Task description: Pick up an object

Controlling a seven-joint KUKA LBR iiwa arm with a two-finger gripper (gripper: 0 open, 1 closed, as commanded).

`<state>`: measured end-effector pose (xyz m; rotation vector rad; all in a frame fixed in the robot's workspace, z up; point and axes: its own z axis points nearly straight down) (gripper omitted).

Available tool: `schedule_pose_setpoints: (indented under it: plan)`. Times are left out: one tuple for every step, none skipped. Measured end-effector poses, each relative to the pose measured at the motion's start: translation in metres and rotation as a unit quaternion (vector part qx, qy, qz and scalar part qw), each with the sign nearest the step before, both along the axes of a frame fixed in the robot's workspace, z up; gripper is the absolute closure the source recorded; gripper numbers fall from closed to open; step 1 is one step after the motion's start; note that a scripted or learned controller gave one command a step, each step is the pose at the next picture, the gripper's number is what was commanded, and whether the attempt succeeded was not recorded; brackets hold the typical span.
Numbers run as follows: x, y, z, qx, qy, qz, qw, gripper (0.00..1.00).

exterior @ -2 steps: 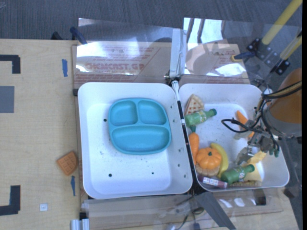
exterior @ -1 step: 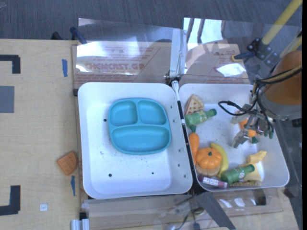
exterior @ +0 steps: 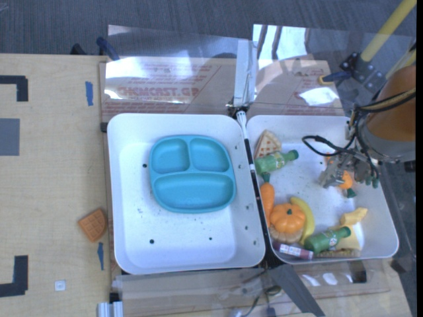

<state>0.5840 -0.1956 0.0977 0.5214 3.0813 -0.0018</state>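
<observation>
As our hand (exterior: 340,177) hangs right of the green bottle (exterior: 276,161), a small orange piece (exterior: 346,179) sits under it; grip unclear.

Sky-blue divided plate (exterior: 192,174) in white left bin (exterior: 129,243). Orange pumpkin (exterior: 288,219), yellow banana (exterior: 302,213), green bottles (exterior: 277,162) in white right bin (exterior: 380,226). Tan waffle (exterior: 93,224) on pale wood bench (exterior: 46,177).

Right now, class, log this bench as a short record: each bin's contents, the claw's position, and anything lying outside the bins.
left bin: blue divided plate
right bin: toy pumpkin, banana, carrot, two green bottles, waffle wedge
claw: over right bin's far right, at a small orange item
outside bins: waffle piece on bench, left of left bin
</observation>
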Motion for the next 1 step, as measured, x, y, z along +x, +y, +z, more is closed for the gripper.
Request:
schedule_pose_setpoints:
  plan:
    - [0.0415,0.0418,0.1517,0.0022,0.005,-0.037,0.9993,1.00]
